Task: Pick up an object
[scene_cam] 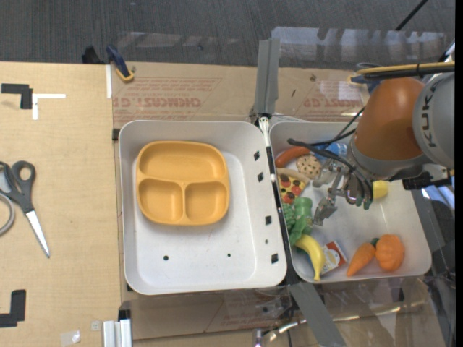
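Positioned over the middle of the right bin [416, 266], the gripper [338, 199] is seen reaching in from the right, below the arm's orange band [387, 125]; whether anything is clamped in it cannot be told, as the metal parts are tangled together in the view and no object is clearly seen between them. All places below are given relative to the right bin. Just left of the gripper, against the bin's left wall, a green leafy toy [298, 215] is found, and above it a pizza slice toy [291, 186] is laid. Toward the bin's upper left corner a round cookie [309, 166] is seen, with a red sausage-like piece [291, 155] just above and left of it. At the bin's lower left a yellow banana [312, 254] is laid, touching a small red and white packet [333, 257]. Near the lower right corner a carrot [361, 259] is set just beside an orange fruit [390, 252]. A small yellow block [380, 189] is seen just right of the gripper. Left of the right bin, the left bin [210, 266] is placed, touching it side by side, and an orange divided plate [184, 183] is held in its upper part. Well to the left, on the bench [58, 194], a pair of scissors [26, 201] is laid.
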`<act>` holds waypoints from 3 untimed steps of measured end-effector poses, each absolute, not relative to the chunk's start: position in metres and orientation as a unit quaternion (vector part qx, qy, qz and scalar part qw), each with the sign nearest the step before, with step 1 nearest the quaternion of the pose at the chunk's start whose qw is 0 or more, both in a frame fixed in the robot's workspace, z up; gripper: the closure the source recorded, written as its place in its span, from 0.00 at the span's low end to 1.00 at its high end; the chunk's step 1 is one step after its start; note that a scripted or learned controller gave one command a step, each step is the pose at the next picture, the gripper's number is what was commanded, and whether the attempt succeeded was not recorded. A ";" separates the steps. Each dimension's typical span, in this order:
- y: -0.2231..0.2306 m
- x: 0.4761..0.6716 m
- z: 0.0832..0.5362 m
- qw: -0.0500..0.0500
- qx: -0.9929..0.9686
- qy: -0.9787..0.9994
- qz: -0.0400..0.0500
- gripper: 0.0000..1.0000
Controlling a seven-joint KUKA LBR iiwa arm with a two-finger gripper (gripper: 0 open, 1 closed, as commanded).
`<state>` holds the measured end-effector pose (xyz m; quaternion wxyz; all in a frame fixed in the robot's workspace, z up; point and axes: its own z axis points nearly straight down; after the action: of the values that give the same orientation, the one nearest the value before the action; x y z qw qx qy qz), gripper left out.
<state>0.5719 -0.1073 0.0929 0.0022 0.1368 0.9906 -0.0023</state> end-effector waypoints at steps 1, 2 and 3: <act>-0.132 0.481 0.094 0.006 0.096 0.995 -0.001 0.00; -0.189 0.549 0.096 0.003 0.107 0.994 0.000 0.00; -0.213 0.518 0.093 0.002 0.109 0.994 0.000 0.00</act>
<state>0.5176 -0.2131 0.0934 0.0023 0.1086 0.9941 -0.0003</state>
